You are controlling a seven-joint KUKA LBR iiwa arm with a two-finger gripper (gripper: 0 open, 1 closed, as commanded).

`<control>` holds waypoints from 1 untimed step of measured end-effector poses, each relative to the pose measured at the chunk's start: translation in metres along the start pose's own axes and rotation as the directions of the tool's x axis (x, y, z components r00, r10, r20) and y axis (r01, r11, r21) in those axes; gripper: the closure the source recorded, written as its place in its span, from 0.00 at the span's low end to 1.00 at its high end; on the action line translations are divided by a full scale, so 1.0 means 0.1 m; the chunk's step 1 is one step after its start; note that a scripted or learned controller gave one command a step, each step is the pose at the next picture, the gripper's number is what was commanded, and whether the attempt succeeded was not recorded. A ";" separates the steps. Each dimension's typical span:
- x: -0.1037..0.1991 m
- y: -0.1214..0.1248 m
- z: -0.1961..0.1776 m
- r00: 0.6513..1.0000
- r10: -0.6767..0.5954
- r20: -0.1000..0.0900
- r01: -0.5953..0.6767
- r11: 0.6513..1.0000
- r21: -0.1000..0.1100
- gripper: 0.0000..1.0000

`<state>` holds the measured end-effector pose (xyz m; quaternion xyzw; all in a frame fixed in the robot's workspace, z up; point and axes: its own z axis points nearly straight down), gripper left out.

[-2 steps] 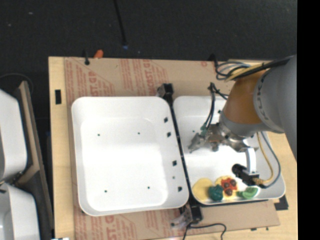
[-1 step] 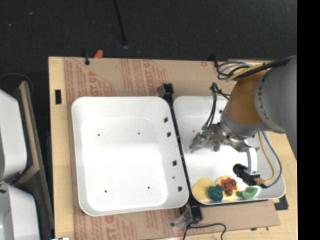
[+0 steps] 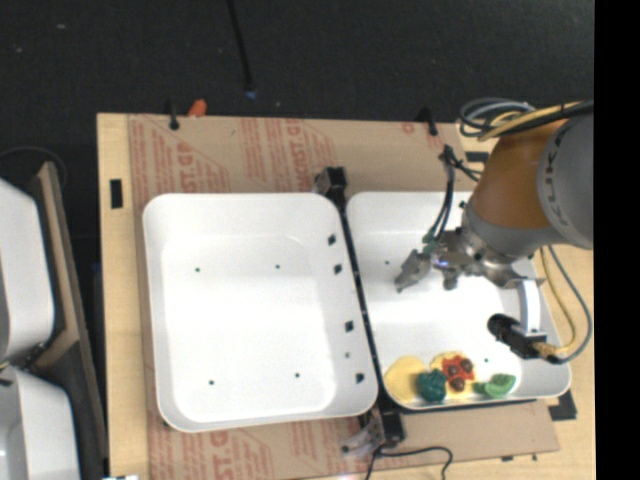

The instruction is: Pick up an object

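Toys sit in a tight cluster at approx 6 o'clock in the right bin, against its near wall: a pale yellow flat piece w/ a teal lump on it, a red-and-dark piece beside that, and a green bit at the 3 o'clock end. Gripper hangs over the bin's middle, approx 12 o'clock from the toys and well apart from them, fingers spread open w/ nothing between. Arm comes in from 3 o'clock, orange band up top, wrist tilted toward the left bin.
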<state>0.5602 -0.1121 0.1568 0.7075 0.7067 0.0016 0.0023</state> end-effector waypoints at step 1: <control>0.09 -0.23 0.30 1.000 0.000 -0.001 0.000 1.000 0.008 0.00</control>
